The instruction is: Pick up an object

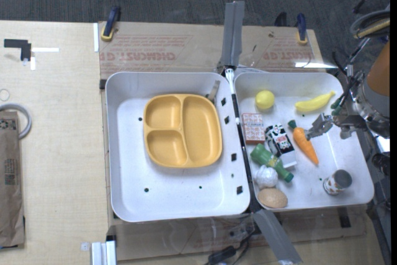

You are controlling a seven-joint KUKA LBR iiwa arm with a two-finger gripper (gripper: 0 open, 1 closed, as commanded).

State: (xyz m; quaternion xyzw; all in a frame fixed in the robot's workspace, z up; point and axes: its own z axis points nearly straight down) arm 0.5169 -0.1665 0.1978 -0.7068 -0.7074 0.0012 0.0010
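over the right bin (363,186) the gripper (321,125) hangs with fingers parted on nothing, just beside one carrot (305,145). around it lie one lemon (265,100), one banana (314,102), one small carton (252,128), one can (337,182), one green bottle (271,161). left bin (124,195): one yellow divided plate (183,131).

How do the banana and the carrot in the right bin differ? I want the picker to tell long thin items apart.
The banana is yellow and gently curved; the carrot is orange, straight and tapers to a point. The banana lies nearly level across the view by the bin's far side; the carrot lies diagonally, nearer the middle. The banana lies apart from other items; the carrot lies just below the tool. Both are elongated toy foods in the same white bin.
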